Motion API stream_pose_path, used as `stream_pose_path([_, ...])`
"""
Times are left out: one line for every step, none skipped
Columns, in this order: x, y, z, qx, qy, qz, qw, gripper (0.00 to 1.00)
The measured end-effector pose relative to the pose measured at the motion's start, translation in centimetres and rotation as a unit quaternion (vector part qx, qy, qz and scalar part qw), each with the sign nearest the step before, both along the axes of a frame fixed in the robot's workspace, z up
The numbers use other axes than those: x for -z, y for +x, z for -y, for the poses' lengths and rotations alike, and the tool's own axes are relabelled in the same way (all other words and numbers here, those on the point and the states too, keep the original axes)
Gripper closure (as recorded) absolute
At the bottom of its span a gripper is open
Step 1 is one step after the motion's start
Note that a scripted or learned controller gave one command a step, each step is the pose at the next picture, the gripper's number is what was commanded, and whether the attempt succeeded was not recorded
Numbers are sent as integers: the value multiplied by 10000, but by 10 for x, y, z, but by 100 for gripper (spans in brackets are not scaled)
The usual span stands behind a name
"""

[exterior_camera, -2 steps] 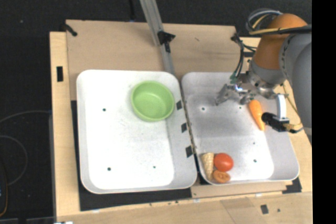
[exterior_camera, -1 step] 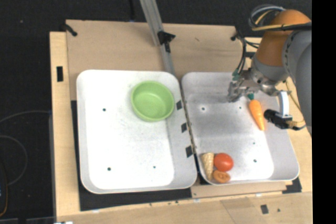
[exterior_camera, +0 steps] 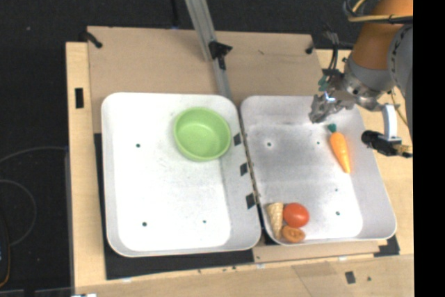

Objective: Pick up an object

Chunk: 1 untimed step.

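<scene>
Two-finger metal claw [exterior_camera: 321,113] hangs over the far right part of the right-hand shallow white bin [exterior_camera: 292,149], near that bin's far edge. Cannot tell whether the claw is open or closed; nothing visible in its grip. Grey arm with orange band [exterior_camera: 379,31] reaches in over the bin's far right corner.

Closest item: orange plastic carrot with green top [exterior_camera: 339,149], lying flat on the bin floor along the right side, green end toward the claw, tip pointing to the near edge. It sits just beside and nearer the front than the claw, apart from it.

Farther off, in the near-edge corner of the same bin toward the centre divide: red plastic tomato [exterior_camera: 296,213], a pale tan cone-shaped piece [exterior_camera: 276,217] touching its left, a small orange-brown piece [exterior_camera: 293,234] just below.

Left-hand white bin [exterior_camera: 139,219] carries a light green plastic bowl [exterior_camera: 201,134], upright, near its far right corner.

Task status, as judged: pick not yet made; everything rests on the bin floors. Carrot looks the likely target. Left to do: close in, grip, lift.
</scene>
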<state>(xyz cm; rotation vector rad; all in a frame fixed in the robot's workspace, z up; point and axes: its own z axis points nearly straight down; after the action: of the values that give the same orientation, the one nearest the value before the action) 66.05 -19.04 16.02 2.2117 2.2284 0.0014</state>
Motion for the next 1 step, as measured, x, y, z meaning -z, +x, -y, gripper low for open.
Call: stream_pose_path([-61, 1, 0, 15, -2, 1, 10000, 100])
